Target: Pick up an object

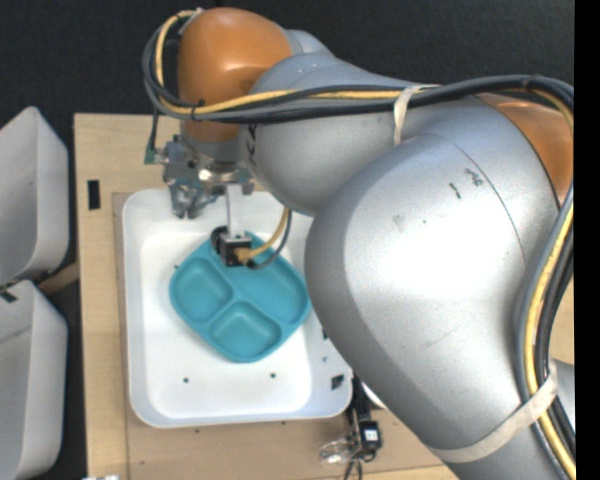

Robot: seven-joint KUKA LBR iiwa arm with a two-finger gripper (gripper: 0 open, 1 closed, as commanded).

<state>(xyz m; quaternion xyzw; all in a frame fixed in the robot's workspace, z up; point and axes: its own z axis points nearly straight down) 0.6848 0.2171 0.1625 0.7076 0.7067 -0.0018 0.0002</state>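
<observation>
Teal tray (pixel 242 308) flat in white bin (pixel 150 368), near jaws, not between them; jaw spread: cannot tell.

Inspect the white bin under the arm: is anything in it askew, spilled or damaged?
The teal divided tray lies in the white bin turned at a slant to the bin's walls, so it looks askew. No spill or damage shows on it.

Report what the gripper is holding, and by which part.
No hold shows: the gripper hangs near the tray's far rim, and the tray lies in the bin.
</observation>
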